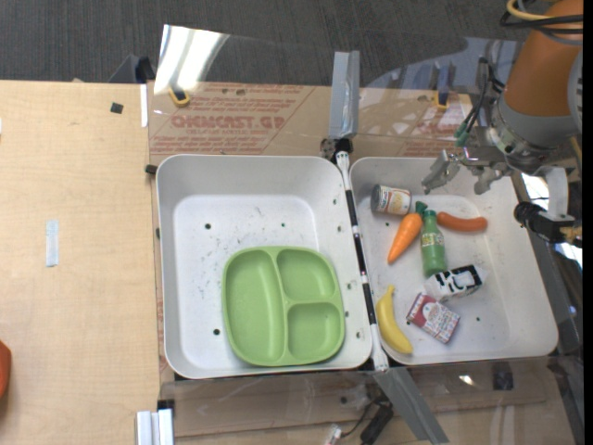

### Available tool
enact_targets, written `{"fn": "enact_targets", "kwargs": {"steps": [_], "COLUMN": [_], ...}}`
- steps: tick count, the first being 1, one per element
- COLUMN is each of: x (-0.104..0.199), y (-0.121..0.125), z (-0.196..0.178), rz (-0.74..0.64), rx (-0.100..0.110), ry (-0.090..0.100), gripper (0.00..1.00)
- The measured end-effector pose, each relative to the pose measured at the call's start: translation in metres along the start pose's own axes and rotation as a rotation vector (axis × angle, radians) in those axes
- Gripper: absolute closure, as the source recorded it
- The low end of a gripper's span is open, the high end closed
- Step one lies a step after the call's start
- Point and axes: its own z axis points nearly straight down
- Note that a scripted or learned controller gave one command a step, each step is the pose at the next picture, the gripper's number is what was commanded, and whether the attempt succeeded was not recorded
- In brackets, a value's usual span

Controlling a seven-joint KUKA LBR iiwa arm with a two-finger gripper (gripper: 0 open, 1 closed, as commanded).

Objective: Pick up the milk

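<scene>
Two white bins sit side by side. Milk carton point(459, 281) lies in the right bin point(528, 341), between green bottle point(433, 247) and red box point(433, 318). Gripper point(460, 176) hovers above the far edge, jaws spread, grasping nothing.

Green divided plate point(283, 306) in left bin point(185, 202); banana point(393, 324), carrot point(404, 235), perhaps a can point(392, 199) in right.

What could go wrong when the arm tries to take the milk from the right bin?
1. The milk carton lies tilted against the green bottle, so the gripper may knock or grab the bottle instead.
2. The red box lies close below the carton and could be pushed or taken by mistake.
</scene>
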Motion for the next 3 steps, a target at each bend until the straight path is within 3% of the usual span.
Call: {"fn": "enact_targets", "kwargs": {"steps": [1, 2, 3], "x": [-0.004, 0.019, -0.039], "y": [-0.059, -0.135, -0.113], "z": [0.126, 0.126, 0.126], "rz": [0.025, 0.002, 0.004], "rx": [0.0, 0.001, -0.001], "ry": [0.0, 0.001, 0.0], "gripper": [0.0, 0.0, 0.0]}}
